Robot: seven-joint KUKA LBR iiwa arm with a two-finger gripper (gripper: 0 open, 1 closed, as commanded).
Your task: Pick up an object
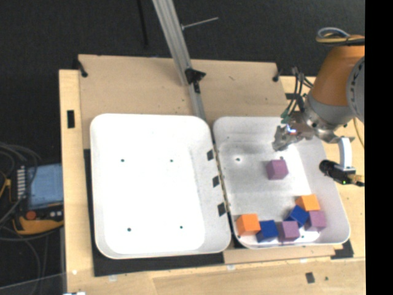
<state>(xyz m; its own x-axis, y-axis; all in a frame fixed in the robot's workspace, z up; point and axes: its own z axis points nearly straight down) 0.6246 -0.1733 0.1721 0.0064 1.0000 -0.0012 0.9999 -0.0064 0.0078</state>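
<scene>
My gripper [281,141] hangs over the back of the right bin [245,140], just above and a little behind a purple cube [277,169] that lies alone in the middle of that bin. Nothing shows between the fingers. Along the bin's front edge sit an orange cube [248,224], a blue cube [268,230], a purple cube [288,230], another blue cube [299,215], an orange cube [307,202] and a purple cube [317,219].
The left bin [150,183] stands beside the right one, with a row of dark clips between them. A slanted metal post [178,42] rises from the bench behind the bins.
</scene>
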